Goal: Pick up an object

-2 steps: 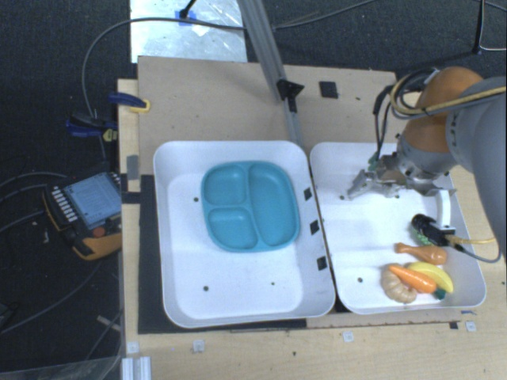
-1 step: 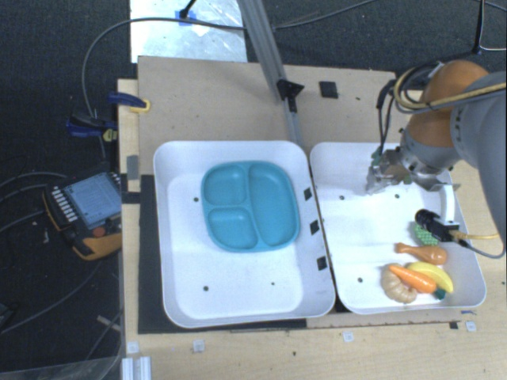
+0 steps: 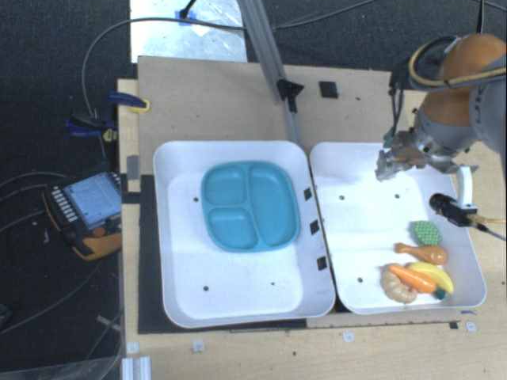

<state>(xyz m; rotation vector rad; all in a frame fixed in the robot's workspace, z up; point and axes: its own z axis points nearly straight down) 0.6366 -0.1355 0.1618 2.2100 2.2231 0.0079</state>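
my tool [image 3: 388, 167] hovers over the right shallow white bin [image 3: 356, 236], well apart from the orange plastic carrot [image 3: 418, 278]; i cannot tell its state.

I'm looking down on a robotics lab rig: a plain board tabletop [image 3: 214, 101] is carrying two white bins [image 3: 182, 291], cables [image 3: 95, 46] are trailing over dark carpet [image 3: 47, 54], clamps [image 3: 127, 101] are gripping the board's edge, and a handheld controller [image 3: 85, 212] is lying on the floor.

A blue divided plate [image 3: 250, 205] lies in the left bin [image 3: 238, 291].
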